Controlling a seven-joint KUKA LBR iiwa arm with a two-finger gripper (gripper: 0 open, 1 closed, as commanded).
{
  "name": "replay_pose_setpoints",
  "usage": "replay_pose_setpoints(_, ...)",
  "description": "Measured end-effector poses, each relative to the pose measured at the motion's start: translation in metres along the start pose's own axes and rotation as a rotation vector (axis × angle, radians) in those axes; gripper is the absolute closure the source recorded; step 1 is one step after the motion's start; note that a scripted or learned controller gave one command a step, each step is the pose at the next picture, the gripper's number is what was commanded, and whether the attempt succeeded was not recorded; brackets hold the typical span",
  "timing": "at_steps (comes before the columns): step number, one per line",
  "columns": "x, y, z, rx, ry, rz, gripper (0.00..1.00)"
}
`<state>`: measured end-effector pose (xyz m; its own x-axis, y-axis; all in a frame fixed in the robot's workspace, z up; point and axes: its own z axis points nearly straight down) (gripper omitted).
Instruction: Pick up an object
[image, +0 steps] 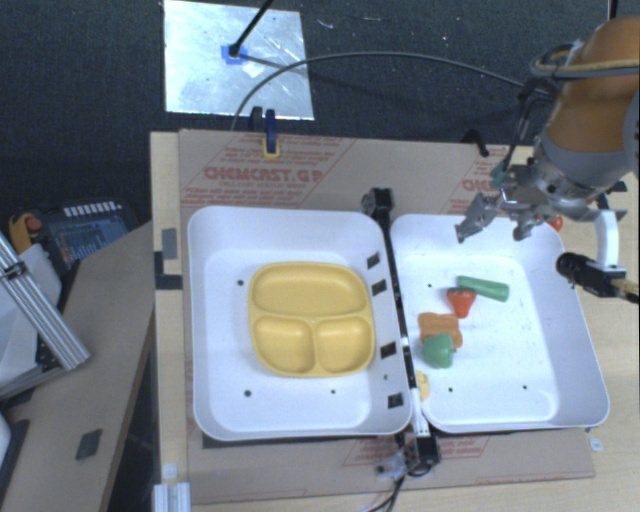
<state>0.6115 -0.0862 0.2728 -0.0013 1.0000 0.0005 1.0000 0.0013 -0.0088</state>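
Observation:
My gripper (494, 230) hangs over the far edge of the right bin (560, 390), open, with nothing between its two fingers. Below it in that bin lie a green stick-shaped toy (484, 289), a small red and orange piece (460, 300), an orange block (438, 325) and a green round toy (437, 350). A small yellow piece (421, 384) rests at the bin's left edge near the divider. All the objects sit in the bin's left half, apart from the gripper.
The left bin (215, 330) holds a yellow three-compartment plate (308, 318). A black divider bar (392, 300) runs between the bins. The right bin's right half is bare white floor. Cardboard underlies both bins.

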Motion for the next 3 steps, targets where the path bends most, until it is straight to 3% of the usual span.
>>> replay_pose_setpoints(1,0.000,0.002,-0.006,-0.010,-0.001,-0.002,0.00)
replay_pose_setpoints(3,-0.010,-0.007,0.083,-0.007,-0.001,0.001,0.00)
